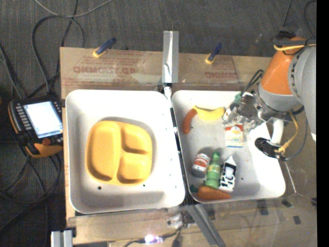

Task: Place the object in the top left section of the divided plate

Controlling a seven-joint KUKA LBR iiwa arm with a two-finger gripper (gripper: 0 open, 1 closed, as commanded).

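Note:
A yellow divided plate (121,151) lies in the left bin (77,189); its sections hold nothing. My gripper (232,116) hangs low over the upper middle of the right bin (267,184). It sits just right of a yellow banana (208,112) and directly above a small white and orange carton (234,136). A red chili-shaped piece (189,120) lies left of the banana. I see nothing clearly held by the gripper.
Toward the right bin's front lie a small can (201,164), a green bottle (213,170), a black and white carton (229,174) and an orange carrot (213,193). A black cable loop (267,147) hangs from the wrist. A tablet (41,118) sits left of the bench.

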